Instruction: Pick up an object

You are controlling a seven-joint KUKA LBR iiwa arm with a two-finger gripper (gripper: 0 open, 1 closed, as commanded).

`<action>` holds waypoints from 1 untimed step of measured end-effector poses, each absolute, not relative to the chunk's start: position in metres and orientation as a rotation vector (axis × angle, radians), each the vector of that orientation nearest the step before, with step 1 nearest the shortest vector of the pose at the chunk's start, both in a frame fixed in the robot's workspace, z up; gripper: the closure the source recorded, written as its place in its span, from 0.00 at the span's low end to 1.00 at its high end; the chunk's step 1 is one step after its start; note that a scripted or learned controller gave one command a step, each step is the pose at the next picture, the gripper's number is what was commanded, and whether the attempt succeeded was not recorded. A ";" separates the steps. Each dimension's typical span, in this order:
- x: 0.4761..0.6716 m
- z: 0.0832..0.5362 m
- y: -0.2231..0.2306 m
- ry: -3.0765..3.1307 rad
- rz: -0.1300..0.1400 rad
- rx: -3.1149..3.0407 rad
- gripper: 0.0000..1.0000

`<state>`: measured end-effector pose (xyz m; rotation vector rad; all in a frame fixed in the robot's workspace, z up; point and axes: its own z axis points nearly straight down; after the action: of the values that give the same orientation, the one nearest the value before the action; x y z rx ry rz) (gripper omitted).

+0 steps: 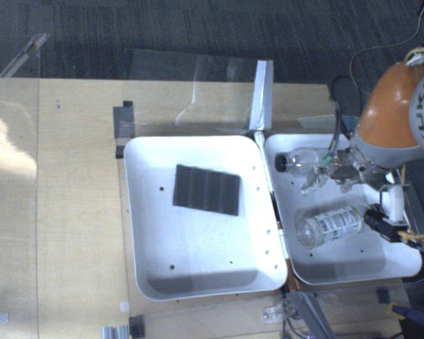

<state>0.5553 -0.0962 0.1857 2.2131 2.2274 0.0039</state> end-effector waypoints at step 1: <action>0.517 0.090 -0.115 2.289 0.016 2.131 0.00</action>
<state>0.5168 -0.1154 0.0901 2.1310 2.2894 0.0161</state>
